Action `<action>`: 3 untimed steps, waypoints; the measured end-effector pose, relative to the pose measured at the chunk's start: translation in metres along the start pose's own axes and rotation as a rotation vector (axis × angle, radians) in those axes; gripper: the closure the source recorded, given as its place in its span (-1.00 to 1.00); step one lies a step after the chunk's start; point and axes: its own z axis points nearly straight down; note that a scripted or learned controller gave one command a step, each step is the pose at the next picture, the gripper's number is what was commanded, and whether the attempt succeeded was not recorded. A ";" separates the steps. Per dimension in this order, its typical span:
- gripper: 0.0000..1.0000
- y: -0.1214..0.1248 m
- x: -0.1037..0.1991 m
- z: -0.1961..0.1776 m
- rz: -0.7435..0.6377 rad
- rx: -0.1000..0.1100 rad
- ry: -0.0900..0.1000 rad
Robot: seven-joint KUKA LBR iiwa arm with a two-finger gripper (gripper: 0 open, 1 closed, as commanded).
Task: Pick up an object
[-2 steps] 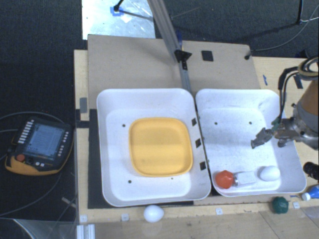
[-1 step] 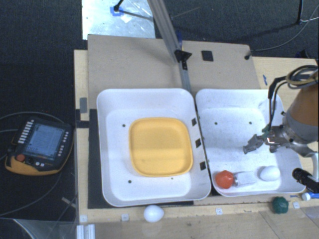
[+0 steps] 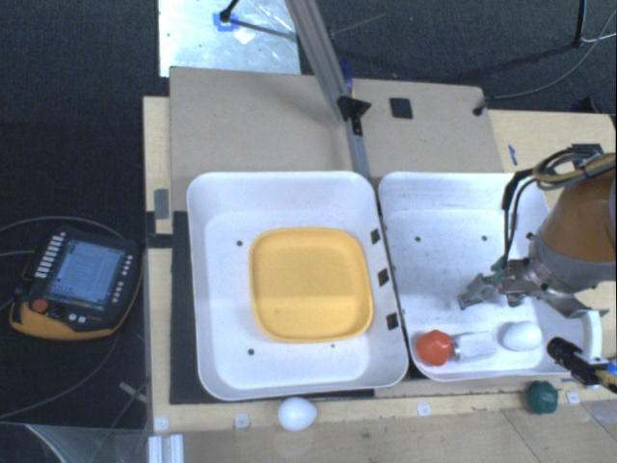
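Left bin [image 3: 207, 287] taken up by yellow plate [image 3: 311, 284], well apart from jaws. Right bin [image 3: 434, 201] entered by gripper [image 3: 479, 291]; jaw state cannot be told, nothing seen held. Likely targets just below jaws: white egg-shaped object [image 3: 522, 336], clear piece [image 3: 474, 345], red ball [image 3: 434, 347], crowded at near wall. White egg [image 3: 297, 414], green ball [image 3: 542, 397] lie outside bins.

Even, bright overhead light — white bins [image 3: 289, 193] glare slightly; whole frame soft, low-resolution.
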 end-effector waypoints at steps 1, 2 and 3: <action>1.00 0.002 0.000 -0.013 0.000 -0.005 -0.001; 1.00 0.000 -0.007 -0.073 0.000 -0.008 -0.002; 1.00 0.001 -0.018 -0.126 0.000 -0.009 -0.002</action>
